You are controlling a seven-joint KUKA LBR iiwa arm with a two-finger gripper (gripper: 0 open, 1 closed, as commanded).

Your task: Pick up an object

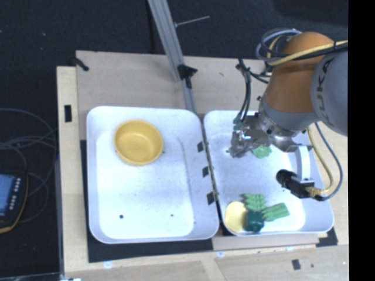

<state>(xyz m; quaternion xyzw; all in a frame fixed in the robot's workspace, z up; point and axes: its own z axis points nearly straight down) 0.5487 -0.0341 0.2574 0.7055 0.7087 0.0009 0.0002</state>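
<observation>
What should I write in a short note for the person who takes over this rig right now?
Tool: low in the right bin, near its upper left part; a small green thing lies just beside it. No grasp can be confirmed.
Things: yellow bowl in the left bin; green toys and a pale yellow piece at the right bin's lower edge.
Done: nothing lifted yet.
Left: grasp one thing and raise it.

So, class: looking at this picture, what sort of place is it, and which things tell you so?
Most likely a robotics lab test bench. A robot arm reaches over two white bins, which hold small props such as a yellow bowl and green toy pieces, with loose cables beside the bench.
</observation>
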